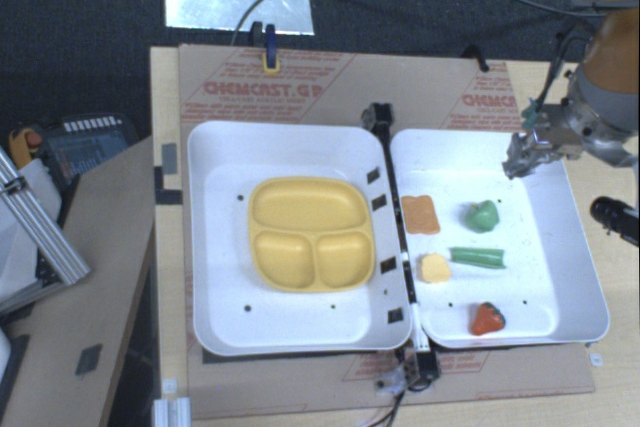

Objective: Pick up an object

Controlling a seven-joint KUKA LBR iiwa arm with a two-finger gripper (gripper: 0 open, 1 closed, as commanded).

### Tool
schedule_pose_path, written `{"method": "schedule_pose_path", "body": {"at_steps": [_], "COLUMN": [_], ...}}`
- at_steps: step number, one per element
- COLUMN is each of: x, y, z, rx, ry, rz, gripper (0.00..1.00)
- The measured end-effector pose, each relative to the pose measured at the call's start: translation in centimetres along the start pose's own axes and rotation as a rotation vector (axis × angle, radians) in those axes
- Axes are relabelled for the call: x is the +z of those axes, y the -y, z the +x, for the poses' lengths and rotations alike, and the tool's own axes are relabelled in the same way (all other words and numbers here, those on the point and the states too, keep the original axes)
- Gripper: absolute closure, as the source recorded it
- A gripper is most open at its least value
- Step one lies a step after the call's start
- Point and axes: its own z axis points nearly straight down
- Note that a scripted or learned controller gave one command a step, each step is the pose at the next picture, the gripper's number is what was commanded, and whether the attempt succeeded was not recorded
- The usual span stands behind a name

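The robot's grey two-finger gripper [522, 162] hangs over the far right part of the right-hand shallow white plastic bin [560, 245], reaching in from the right on a grey arm with an orange band [612, 55] above the wrist. The gripper points down and to the left; whether it is wide or narrow cannot be told from this slanted overhead view, and nothing is seen held in it. Five small toy foods lie in that bin, all well apart from the gripper. A flat orange rectangular piece [420, 214] sits near the bin's left wall. To its right is a round green lumpy piece [483, 215], the item nearest the gripper. Nearer the camera, a small pale yellow chunk [434, 268] lies just beside a long green bean-shaped piece [477, 257], which stretches left to right. Nearest of all is a red strawberry-like piece with a green top [488, 318]. The left-hand shallow white plastic bin [215, 215] holds a yellow plastic divided plate [310, 233] with three compartments, one wide at the far side and two smaller at the near side. The two bins touch along a black hinged seam [393, 225]. Both rest on a brown cardboard sheet with red lettering [290, 85] on a tan bench.
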Motion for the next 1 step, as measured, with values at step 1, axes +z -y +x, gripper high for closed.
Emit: {"method": "schedule_pose_path", "body": {"at_steps": [1], "x": [0.41], "y": [-0.67], "z": [4.7], "rx": [-0.004], "ry": [-0.002], "rz": [0.005], "gripper": [1.0]}}
